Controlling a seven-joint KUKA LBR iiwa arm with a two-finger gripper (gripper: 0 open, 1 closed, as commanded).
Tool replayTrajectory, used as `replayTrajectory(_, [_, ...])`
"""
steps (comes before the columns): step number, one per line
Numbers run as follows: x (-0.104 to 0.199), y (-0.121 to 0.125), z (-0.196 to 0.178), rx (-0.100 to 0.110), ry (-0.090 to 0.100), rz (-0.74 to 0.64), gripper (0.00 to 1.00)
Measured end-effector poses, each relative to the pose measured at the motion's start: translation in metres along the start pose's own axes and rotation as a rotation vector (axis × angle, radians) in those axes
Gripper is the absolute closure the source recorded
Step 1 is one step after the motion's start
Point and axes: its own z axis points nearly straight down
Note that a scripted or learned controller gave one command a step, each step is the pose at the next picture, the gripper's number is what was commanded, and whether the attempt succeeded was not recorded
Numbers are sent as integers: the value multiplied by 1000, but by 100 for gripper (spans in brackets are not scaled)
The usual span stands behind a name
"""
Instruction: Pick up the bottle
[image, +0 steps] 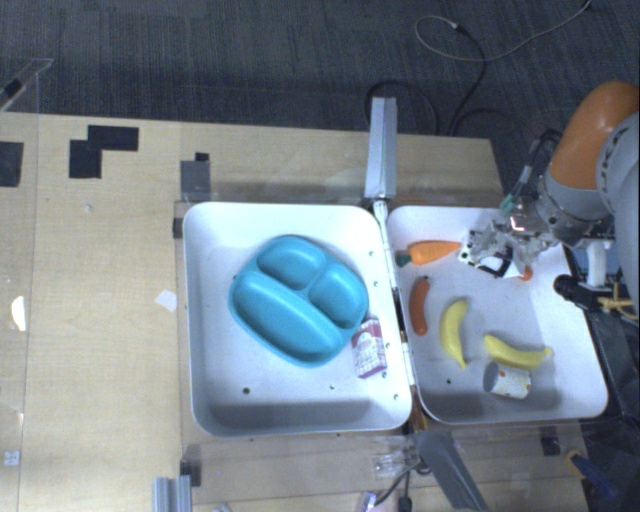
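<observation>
Gripper (497, 250) of the grey arm (600, 170), below its orange band, hangs over the upper part of the right shallow white bin (570, 395), near that bin's twelve o'clock edge. Whether it is released or clenched I cannot tell; the metal parts at its tip are too small and cluttered to read, and nothing shows between them.

Just to its nine o'clock lies an orange carrot with a green tip (430, 252), pointing across the bin's upper left corner. At about seven o'clock from the gripper, close to the bin's left wall, lies a small reddish-brown sausage-shaped piece (419, 305), set lengthwise. Beside that, toward the bin's middle, is a curved yellow banana (454, 331), and at its four o'clock a second yellow banana (517, 351) lies nearly level. Touching the second banana from below is a short grey and white can (508, 381) on its side, with an orange mark on its label.

The small clear bottle with a red and white label (369, 349) lies on its side in the left shallow white bin (215, 400), at that bin's four o'clock, just beside the wall between the two bins. It touches the lower right rim of a blue divided plastic plate (298, 298) that sits tilted across the left bin's middle. The bottle is well apart from the gripper, at about eight o'clock from it.

Both bins rest on a pale wooden bench (90, 300).
</observation>
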Motion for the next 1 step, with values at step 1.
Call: replayTrajectory(1, [59, 14, -20, -31, 0, 39, 0])
